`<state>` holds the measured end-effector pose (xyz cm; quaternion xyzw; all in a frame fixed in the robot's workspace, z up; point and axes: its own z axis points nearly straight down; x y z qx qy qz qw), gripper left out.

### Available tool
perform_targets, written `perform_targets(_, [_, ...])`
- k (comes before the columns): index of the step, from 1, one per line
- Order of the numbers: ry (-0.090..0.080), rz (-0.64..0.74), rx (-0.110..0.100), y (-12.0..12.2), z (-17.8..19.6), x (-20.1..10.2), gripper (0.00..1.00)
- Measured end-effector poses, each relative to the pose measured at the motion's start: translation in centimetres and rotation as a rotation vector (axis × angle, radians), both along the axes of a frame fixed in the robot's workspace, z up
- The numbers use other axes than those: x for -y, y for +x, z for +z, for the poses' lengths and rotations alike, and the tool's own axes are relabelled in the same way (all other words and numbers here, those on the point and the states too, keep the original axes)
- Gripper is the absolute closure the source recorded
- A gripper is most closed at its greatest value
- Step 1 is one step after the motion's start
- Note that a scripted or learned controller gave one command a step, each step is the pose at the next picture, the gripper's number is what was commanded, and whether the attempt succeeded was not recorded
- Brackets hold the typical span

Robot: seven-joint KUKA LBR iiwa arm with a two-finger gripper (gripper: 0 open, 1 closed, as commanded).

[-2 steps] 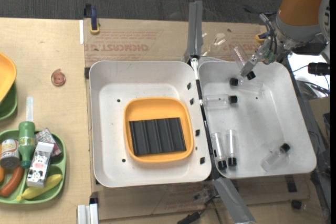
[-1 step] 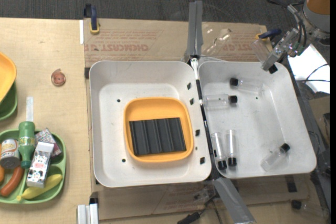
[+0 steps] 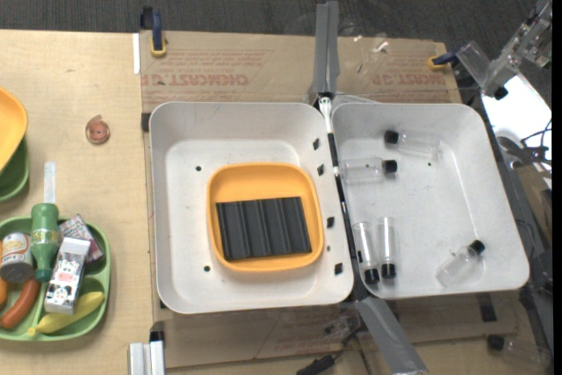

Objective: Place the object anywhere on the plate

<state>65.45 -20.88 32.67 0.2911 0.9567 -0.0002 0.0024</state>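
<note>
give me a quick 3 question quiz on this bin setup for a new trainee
1. True or false: the orange plate sits in the left bin.
2. What lies on the plate? A) a dark ribbed rectangular pad B) a green bottle C) a vial
3. Fill in: five clear vials with ____ caps lie in the right bin.

Key:
1. True.
2. A, the dark ribbed pad covers the plate's middle.
3. Black: two vials lie side by side near the bin's front-left, one at front right, and two more towards the back.
</note>
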Motion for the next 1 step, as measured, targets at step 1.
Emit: perform_targets(1, [0.0,0.151,0.0,-0.17,4.44,1.37,1.0])
